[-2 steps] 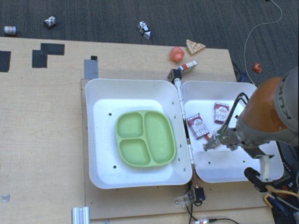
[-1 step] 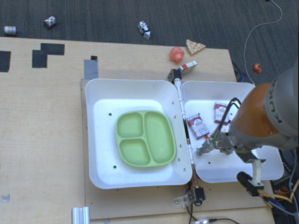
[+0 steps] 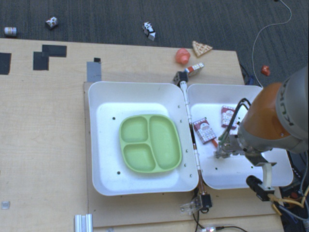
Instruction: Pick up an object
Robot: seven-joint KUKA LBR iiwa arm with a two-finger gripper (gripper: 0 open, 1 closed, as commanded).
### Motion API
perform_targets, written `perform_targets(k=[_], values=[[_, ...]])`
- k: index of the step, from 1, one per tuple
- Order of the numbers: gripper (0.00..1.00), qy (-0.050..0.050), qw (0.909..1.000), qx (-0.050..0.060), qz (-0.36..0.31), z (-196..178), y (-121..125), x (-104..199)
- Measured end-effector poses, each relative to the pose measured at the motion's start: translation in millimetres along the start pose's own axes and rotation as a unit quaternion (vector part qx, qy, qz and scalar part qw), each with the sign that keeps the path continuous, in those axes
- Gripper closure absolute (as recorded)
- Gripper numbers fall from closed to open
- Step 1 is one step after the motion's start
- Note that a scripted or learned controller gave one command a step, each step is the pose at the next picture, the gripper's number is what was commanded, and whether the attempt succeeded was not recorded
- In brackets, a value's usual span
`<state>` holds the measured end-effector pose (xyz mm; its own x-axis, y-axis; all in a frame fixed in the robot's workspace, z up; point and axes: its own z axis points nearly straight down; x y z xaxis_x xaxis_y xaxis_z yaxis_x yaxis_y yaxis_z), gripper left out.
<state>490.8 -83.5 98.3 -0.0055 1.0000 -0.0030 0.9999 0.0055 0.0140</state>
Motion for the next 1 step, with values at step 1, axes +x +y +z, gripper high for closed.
perform_targets(k=[1], values=[[0.00,0.000,1.0000,0.000,0.000,0.1,0.0,0.1]])
